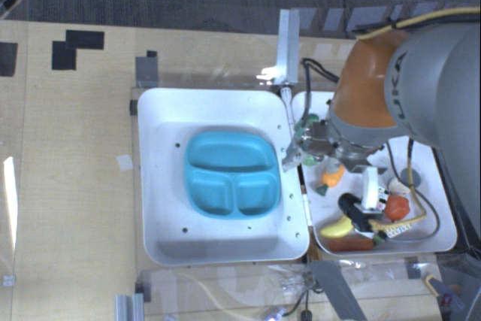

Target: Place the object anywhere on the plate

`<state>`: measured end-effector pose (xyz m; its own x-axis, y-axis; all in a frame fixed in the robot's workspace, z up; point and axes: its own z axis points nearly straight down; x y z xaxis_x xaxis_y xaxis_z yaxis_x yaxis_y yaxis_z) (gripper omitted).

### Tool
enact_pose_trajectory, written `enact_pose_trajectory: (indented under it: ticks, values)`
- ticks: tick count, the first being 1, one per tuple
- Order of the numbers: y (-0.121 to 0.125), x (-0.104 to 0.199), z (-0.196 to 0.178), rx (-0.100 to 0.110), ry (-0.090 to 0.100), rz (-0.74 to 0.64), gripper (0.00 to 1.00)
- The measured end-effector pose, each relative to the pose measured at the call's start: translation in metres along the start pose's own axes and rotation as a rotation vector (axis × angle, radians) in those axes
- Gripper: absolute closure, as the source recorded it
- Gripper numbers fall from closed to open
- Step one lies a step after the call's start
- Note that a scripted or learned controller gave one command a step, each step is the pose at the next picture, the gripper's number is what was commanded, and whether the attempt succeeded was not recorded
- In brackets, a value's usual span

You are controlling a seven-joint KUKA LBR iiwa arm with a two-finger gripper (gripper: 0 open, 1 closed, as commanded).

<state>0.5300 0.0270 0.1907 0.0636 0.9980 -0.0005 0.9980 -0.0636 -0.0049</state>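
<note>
Gripper at the seam between two bins, plate to its left, toy foods to its right.
Left of the gripper (pixel 294 152), the left bin (pixel 165 162) holds a blue plate (pixel 231 173) with three compartments. The gripper hangs over the wall where the bins meet; whether it is apart or closed cannot be told. To its right and lower in the view, the right bin (pixel 438 195) holds an orange piece (pixel 331 177) near the gripper, a yellow banana (pixel 337 228) against a dark red piece (pixel 350 243), and a red round piece (pixel 397 207) farthest right, all well apart from the plate.
</note>
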Motion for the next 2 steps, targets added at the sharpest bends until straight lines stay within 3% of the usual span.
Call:
enact_pose_trajectory:
  ticks: [1, 2]
  values:
    - [0.001, 0.000, -0.008, 0.001, 0.000, -0.004, 1.00]
    - [-0.026, 0.021, -0.001, 0.000, -0.001, 0.018, 1.00]
